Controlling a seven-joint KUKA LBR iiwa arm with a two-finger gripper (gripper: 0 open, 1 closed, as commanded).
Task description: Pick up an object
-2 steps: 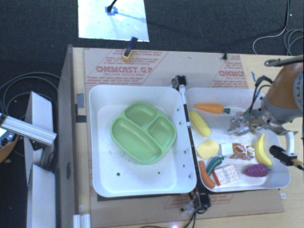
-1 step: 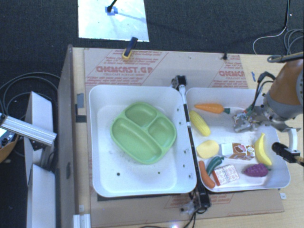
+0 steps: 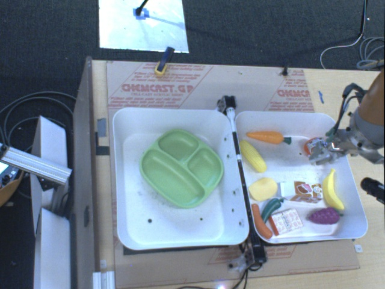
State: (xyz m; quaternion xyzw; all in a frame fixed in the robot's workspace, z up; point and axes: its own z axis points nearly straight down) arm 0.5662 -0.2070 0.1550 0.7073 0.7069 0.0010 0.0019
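Observation:
The right bin (image 3: 355, 224) holds several toy foods: an orange carrot (image 3: 264, 137), a yellow corn cob (image 3: 252, 156), a pale yellow potato (image 3: 263, 189), a banana (image 3: 332, 190), purple grapes (image 3: 325, 215), a printed card (image 3: 307, 191), a red and white box (image 3: 289, 220), a green pepper (image 3: 272, 206) and a red sausage (image 3: 260, 220). My gripper (image 3: 325, 151) hangs low over the bin's right rear part. A small red and orange item (image 3: 313, 144) sits right against its left side. Whether it is gripped is unclear.
The left bin (image 3: 132, 221) carries a green divided plate (image 3: 181, 168). A black divider strip (image 3: 237, 161) runs between the bins. Cardboard (image 3: 198, 83) lies under both. Cables (image 3: 352, 47) trail at the back right.

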